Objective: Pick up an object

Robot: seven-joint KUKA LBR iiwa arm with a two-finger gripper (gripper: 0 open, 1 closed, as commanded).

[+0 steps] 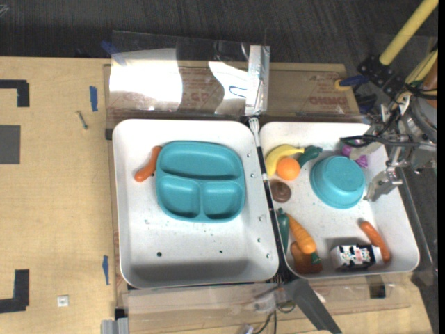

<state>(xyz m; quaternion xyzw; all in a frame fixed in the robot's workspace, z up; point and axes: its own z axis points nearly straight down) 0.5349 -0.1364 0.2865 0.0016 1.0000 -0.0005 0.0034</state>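
My gripper (pixel 384 181) hangs at the right side of the right bin (pixel 403 218), just right of an upturned teal bowl (pixel 338 180). Left of the bowl lie a yellow banana (pixel 281 152) and an orange fruit (pixel 288 168), with a brown round piece (pixel 281 191) below them. A carrot (pixel 302 235) lies at the bin's lower left. Near the front wall sit a black-and-white carton (pixel 357 255) and an orange sausage-shaped piece (pixel 374 238). A small purple item (pixel 361 160) peeks out beside the bowl.
The left bin (pixel 201 252) holds a teal divided plate (pixel 201 180) and an orange sausage-shaped piece (pixel 147 165) at its left. Cables and a yellow pole (pixel 410 23) crowd the upper right. Taped cardboard (pixel 208 82) lies behind the bins.
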